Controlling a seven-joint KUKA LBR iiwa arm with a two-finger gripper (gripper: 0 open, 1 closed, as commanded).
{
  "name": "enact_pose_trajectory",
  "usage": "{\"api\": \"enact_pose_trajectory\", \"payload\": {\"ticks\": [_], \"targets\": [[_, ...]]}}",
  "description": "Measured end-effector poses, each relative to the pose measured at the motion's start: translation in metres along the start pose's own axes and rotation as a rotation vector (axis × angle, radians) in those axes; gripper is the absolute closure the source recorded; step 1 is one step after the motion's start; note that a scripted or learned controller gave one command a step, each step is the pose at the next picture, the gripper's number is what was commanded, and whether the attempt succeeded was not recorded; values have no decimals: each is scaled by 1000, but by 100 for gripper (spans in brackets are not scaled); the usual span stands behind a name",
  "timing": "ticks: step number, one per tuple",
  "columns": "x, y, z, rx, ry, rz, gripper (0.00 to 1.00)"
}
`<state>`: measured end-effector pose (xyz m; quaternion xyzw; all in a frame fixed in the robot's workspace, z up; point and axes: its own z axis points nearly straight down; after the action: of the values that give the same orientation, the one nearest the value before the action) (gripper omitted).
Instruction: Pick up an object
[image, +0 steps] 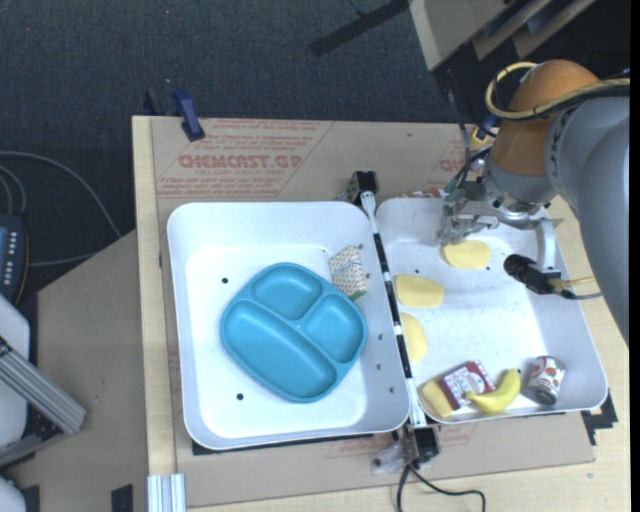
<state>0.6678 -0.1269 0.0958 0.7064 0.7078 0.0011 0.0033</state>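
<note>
**Gripper low over a yellow disc, far end of the right bin**

Pale yellow disc (468, 255) flat on the floor of the right bin (570, 340), far end, directly beneath the gripper (458, 226). Gripper tips down at the disc's far edge; grip state impossible to tell, nothing visibly between them. Second yellow disc (419, 291) nearer, by the bin's left wall; a third yellow piece (413, 338) just nearer still. Along the near wall: red packet (464, 383), banana (496, 394), small can (545, 379) on its side. Left bin (190, 300) with a blue divided plate (292, 330) in the middle and a patterned crumpled item (347, 268) at its far-right side. Both bins side by side on the desk (250, 150). Grey arm (590, 150) in from the right, orange band (535, 115) above the wrist.
</note>
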Motion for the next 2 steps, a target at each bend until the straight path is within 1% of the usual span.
{"api": "enact_pose_trajectory", "payload": {"ticks": [1, 2], "targets": [[0, 0, 0, 1, 0, 0, 0], [-7, -19, 11, 7, 3, 2, 0]]}}
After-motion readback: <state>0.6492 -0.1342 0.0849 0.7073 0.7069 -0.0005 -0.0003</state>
